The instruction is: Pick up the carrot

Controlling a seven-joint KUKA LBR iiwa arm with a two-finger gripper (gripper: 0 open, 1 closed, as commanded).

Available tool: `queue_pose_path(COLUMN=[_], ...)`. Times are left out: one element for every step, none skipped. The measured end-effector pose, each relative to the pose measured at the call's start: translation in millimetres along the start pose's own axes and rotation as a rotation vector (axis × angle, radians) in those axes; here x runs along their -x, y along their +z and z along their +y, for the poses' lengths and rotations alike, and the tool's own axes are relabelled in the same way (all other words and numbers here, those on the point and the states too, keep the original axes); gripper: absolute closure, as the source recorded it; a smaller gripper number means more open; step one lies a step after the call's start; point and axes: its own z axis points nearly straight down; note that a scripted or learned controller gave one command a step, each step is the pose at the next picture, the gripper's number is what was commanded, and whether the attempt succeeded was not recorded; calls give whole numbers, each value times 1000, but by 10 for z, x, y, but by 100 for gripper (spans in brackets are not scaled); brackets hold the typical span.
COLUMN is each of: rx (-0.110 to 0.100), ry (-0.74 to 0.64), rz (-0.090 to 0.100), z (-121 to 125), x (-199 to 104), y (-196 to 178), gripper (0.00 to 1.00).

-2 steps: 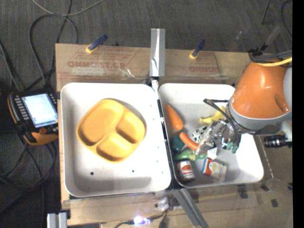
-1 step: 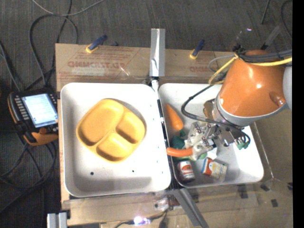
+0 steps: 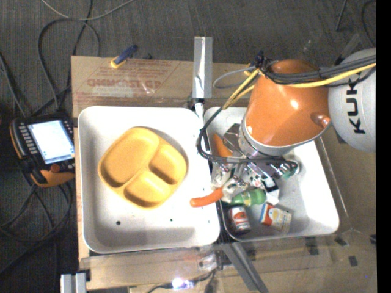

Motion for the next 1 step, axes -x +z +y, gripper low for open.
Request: queue_pose_path(rx=[0], ry=[135], rz=[0], z=[282], x=[308], y=[-151], gripper=[100])
